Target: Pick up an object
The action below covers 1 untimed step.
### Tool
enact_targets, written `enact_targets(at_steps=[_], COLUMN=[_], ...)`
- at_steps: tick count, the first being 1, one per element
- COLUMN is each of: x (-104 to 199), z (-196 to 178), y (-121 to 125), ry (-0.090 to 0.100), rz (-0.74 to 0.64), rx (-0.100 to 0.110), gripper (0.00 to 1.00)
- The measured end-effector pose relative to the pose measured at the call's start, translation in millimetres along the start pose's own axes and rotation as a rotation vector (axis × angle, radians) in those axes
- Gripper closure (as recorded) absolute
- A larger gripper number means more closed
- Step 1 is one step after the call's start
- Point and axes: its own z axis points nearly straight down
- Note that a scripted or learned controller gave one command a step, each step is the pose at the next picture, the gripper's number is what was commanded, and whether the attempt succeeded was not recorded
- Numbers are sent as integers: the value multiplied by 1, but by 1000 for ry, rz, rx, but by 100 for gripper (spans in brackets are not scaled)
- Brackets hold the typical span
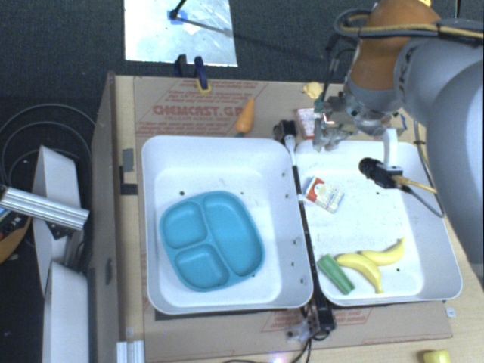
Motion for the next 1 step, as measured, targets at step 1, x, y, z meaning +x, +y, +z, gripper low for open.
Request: enact_targets(at_steps=[1], x=[-80], z=[-22], y=[-26], ry=[-3], rz=[13], rx=[0], gripper=[100])
